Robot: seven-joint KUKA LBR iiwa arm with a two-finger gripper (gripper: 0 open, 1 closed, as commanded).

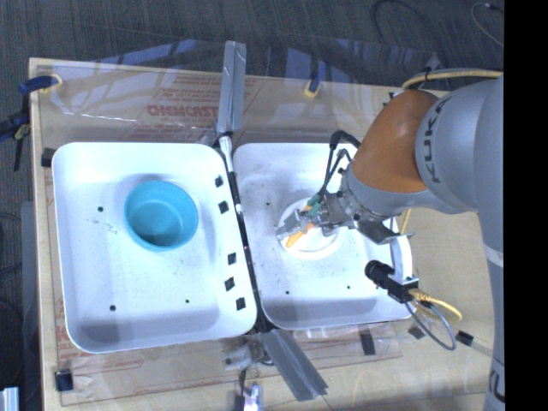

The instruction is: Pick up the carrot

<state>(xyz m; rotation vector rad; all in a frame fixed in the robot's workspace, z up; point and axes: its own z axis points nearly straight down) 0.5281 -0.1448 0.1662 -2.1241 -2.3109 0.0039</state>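
A small orange carrot [294, 240] lies in the right white bin [282, 302], on a white round object near the bin's middle. My gripper [301, 224] is low in that bin, right over the carrot, its fingers on either side of the carrot's upper end. The orange piece shows at the fingertips, but contact is hard to judge from above. The grey arm with its orange band [390, 157] reaches in from the right and hides the bin's right part.
A blue bowl [161, 214] sits in the left bin [86, 315]. A metal divider bar [229, 84] runs between the bins at the back. Cables [432, 311] trail off the right bin's front corner. A white round lid [321, 242] lies under the carrot.
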